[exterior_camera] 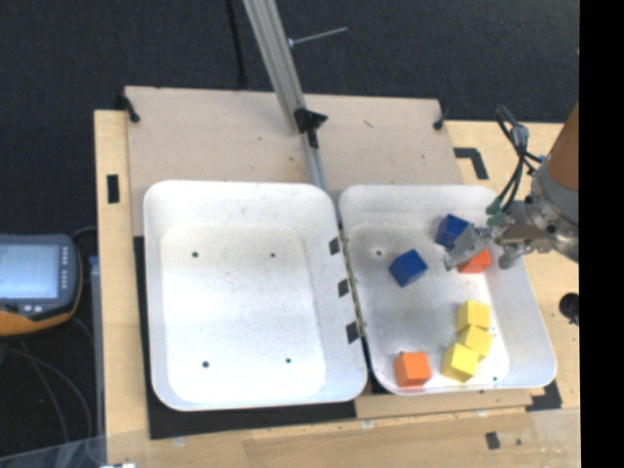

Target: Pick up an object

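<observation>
The gripper [485, 245] hangs over the far right part of the right bin [375, 359], its metal fingers pointing left from the grey arm [558, 185] that enters at the right edge; whether the fingers are apart or together cannot be told. An orange block [476, 261] lies directly under the fingertips, partly hidden by them, and a blue cube [450, 230] sits just to the far left of it, touching or nearly touching the gripper. A second blue cube [408, 266] rests further left, mid-bin. Three yellow cubes [472, 339] cluster near the bin's near right corner, with an orange cube [412, 368] left of them at the near rim. The left bin [156, 261] adjoins, below a slanted aluminium pole [276, 52]
</observation>
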`<state>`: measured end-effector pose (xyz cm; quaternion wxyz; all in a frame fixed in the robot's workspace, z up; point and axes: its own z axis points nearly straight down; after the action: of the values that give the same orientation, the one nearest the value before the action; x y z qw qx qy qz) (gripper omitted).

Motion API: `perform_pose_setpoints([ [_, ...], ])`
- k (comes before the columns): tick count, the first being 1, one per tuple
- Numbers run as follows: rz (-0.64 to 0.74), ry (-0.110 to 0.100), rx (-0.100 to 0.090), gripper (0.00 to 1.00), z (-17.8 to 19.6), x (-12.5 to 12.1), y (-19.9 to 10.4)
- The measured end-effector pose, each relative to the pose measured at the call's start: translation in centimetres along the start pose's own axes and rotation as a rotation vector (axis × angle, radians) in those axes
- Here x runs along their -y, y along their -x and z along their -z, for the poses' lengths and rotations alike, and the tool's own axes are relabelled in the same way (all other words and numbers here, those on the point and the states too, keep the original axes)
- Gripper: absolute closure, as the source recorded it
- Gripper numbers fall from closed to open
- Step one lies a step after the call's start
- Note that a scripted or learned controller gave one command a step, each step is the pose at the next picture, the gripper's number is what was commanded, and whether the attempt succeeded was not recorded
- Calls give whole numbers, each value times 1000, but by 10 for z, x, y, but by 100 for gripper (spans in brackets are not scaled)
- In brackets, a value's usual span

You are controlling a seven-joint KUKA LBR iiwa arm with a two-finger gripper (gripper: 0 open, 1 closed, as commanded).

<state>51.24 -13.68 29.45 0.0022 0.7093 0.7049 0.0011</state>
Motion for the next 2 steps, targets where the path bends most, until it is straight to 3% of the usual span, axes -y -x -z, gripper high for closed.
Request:
perform_pose_setpoints([
  [1, 5, -10, 0, 0, -133, -43, 20],
  [2, 3, 0, -1, 0, -197, -16, 59],
])
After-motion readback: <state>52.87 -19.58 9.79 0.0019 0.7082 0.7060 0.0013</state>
